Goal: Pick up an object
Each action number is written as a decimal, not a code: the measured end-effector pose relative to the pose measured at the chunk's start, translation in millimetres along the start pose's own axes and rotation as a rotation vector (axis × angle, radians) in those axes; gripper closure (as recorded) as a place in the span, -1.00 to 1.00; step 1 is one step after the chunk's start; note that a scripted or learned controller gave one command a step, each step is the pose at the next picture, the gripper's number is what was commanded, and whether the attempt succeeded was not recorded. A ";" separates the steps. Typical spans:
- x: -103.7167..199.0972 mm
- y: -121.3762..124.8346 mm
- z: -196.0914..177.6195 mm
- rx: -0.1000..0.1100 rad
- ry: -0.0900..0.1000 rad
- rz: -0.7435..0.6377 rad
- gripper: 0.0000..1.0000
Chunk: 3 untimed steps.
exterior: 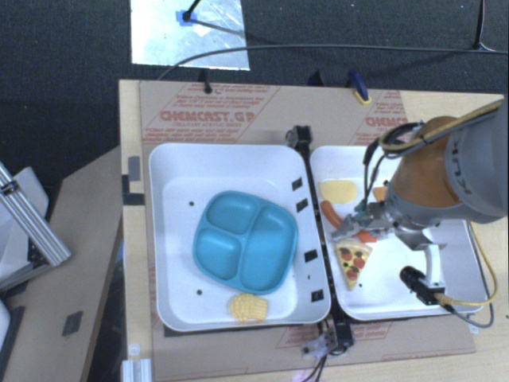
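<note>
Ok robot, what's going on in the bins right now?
Gripper low in right bin, just above pizza slice. Hot dog beside it, nothing seen gripped. Blue plate and corn in left bin.

You are looking at a robotics lab or test cell, not a home or kitchen. The bench (238, 106) is topped with a protective sheet printed "CHEMCAST GP", and two shallow white bins (179, 173) sit clamped side by side on it. Cables (334, 48) trail over the dark carpet beyond the bench's far edge, where a foil-like square (191, 22) is taped down. An aluminium extrusion frame (32, 229) stands off the bench's left edge. The food in the bins is toy plastic, such as the pizza slice (352, 261).
</note>
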<state>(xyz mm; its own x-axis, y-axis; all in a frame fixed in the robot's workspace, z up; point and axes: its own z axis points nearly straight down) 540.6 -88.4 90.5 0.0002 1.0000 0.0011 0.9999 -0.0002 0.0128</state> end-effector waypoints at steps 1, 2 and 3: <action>0.1 -3.4 -5.3 0.009 -0.001 -0.001 1.00; 0.8 -10.4 -53.8 0.008 -0.002 -0.001 1.00; -0.7 -2.2 -116.6 0.005 -0.002 -0.005 1.00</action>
<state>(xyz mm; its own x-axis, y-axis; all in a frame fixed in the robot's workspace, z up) 536.9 -89.2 207.1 -0.0047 1.0000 -0.0013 1.0000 0.0047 0.0082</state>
